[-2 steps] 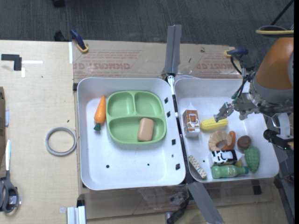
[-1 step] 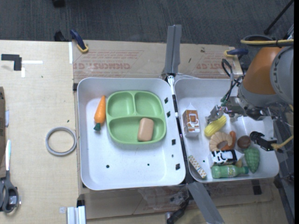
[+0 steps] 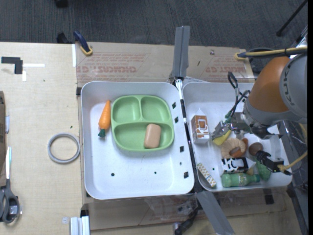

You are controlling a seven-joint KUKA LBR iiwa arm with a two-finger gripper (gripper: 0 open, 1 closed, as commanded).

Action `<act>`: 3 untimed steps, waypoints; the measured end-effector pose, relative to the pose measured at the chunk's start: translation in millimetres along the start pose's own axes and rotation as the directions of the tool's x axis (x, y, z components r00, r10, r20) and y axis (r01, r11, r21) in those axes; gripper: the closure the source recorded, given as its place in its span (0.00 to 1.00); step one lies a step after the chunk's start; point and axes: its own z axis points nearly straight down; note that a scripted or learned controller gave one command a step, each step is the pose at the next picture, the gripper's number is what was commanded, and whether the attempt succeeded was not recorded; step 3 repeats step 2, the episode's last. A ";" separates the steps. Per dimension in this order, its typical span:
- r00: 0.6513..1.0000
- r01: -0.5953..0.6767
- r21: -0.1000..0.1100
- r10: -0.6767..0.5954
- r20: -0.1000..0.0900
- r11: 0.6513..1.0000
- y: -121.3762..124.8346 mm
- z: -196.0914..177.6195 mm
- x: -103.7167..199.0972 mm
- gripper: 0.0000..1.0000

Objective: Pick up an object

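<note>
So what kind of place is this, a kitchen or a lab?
Most likely a robot test lab, not a kitchen: a robot arm reaches over two white bins on a cardboard-covered bench, and the food looks like toys, such as the carrot beside a green divided plate.

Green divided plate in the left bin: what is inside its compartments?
The green plate holds one tan bread-like piece in its wide lower compartment. The two upper compartments show bare green. Nothing covers the plate; the carrot lies beside it.
</note>
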 end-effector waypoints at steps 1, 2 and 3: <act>1.000 -0.005 0.000 0.005 0.000 1.000 0.0 -8.9 -1.2 1.00; 0.994 0.108 -0.001 -0.108 0.002 0.994 55.0 -100.1 56.6 1.00; 0.994 0.108 -0.001 -0.108 0.002 0.994 55.0 -100.1 56.6 1.00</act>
